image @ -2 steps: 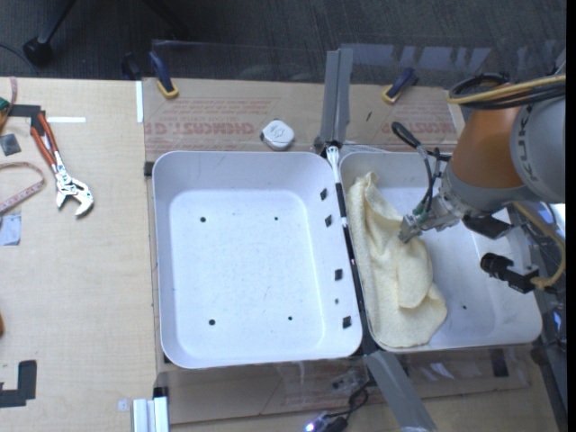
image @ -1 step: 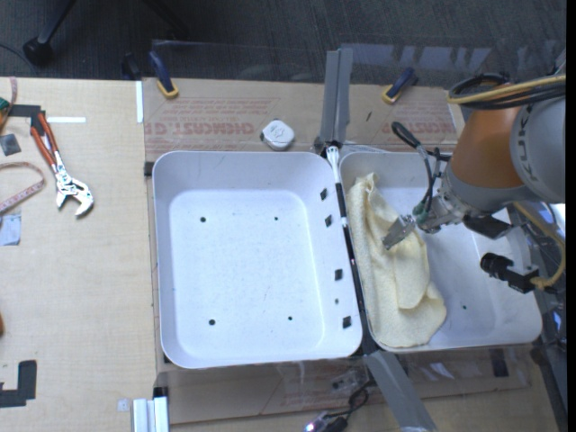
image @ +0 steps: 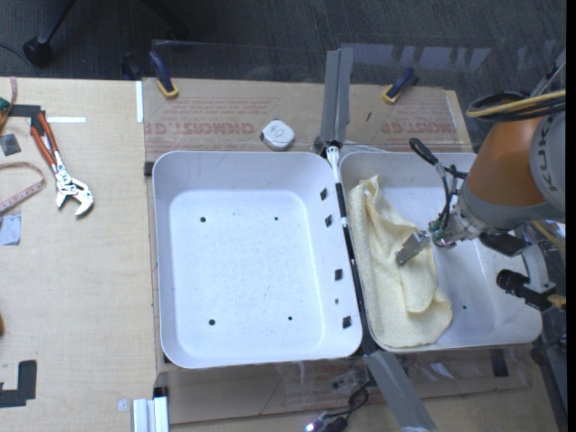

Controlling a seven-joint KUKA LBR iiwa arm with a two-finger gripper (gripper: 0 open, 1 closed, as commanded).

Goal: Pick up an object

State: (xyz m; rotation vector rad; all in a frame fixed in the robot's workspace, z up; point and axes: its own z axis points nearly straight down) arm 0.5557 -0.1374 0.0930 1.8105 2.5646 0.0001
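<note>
- The cream cloth [image: 396,277] lies crumpled along the left side of the right bin [image: 490,318].
- The pincer [image: 412,247] sits low over the cloth; whether its fingers are spread or closed, I cannot tell.
- Left bin [image: 180,268] alongside.
- Wrench [image: 63,178] on the bench [image: 72,286], far left.

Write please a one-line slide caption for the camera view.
Gripper over a cream cloth in the right bin; left bin beside it.

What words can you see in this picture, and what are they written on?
"CHEMCAST GP", red, repeated and upside down, partly blurred: on the brown cardboard sheet behind the bins.
"KU", the visible start of a name: on the grey arm beside its orange band.
Round white tape measure: markings too small to read.
</note>
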